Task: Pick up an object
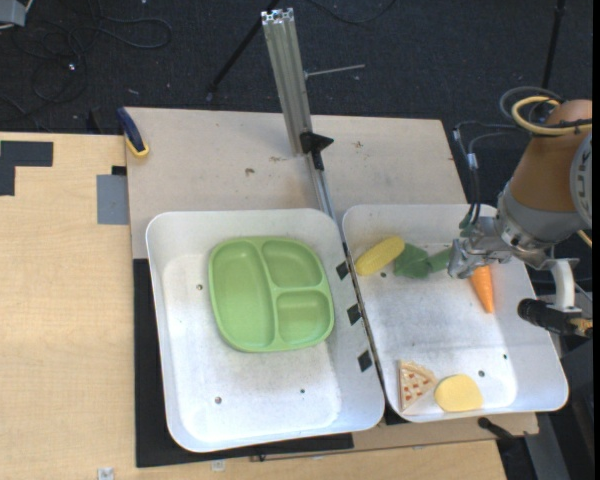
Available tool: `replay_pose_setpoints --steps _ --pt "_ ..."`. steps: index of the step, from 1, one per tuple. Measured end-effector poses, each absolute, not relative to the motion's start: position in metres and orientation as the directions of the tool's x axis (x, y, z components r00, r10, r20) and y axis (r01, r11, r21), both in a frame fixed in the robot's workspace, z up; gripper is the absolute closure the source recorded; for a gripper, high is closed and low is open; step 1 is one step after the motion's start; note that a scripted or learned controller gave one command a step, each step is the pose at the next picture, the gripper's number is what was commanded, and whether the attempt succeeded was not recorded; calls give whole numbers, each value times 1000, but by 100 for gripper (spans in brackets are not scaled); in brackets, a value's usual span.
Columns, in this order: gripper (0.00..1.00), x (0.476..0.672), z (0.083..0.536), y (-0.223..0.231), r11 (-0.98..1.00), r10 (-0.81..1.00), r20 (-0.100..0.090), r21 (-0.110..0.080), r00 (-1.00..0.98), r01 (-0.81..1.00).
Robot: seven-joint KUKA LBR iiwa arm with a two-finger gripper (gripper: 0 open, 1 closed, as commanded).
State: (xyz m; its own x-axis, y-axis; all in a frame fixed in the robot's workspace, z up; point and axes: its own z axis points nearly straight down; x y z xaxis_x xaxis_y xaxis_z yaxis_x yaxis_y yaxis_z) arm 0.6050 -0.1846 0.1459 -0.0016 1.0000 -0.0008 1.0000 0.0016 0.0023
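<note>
Carrot (483,288) just below-right of the end effector (465,260) — long axis near vertical in view, tip pointing down toward the bin's near edge. End effector's opening cannot be told; nothing seen held. Green leafy piece (416,262) touching its left side, corn cob (379,255) beyond. Pizza slice (413,384) and yellow round piece (459,394) well below. Left bin (180,388) holds a green divided plate (271,294) — wooden surface (50,298) beneath.

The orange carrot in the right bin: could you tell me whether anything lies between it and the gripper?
Nothing visible does. The gripper sits low in the right bin, just left of the orange carrot's upper end, with no object between them. The green piece and yellow corn lie on the gripper's far side, away from the carrot.
</note>
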Motion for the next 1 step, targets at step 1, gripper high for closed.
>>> replay_pose_setpoints --steps 1 --pt "100 596 201 -186 -1 1000 -1 3 1 1000"
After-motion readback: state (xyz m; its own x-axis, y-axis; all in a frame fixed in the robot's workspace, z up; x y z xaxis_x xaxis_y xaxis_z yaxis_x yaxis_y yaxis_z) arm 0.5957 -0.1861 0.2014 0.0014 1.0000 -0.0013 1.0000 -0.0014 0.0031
